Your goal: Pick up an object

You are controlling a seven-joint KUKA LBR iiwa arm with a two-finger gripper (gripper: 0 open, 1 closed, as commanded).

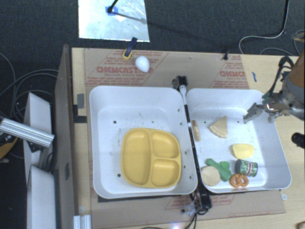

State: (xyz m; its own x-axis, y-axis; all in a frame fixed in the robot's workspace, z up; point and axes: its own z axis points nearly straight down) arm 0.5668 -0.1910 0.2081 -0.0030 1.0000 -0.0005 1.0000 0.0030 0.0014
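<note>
Six small items in the right bin (281, 173): pale wedge (219, 127), yellow piece (243, 150), green toy (218, 166), round cream disc (210, 176), small can (246, 168), pretzel (238, 180). Gripper (259, 109) above that bin's far right corner, finger spread impossible to tell. Yellow divided plate (151, 157) in the left bin (102, 104).

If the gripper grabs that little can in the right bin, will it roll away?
The can seems to lie on its side, so a nudge may roll it. The pretzel touching it might block that. It looks small, probably light, and its smooth round wall could slip.
</note>
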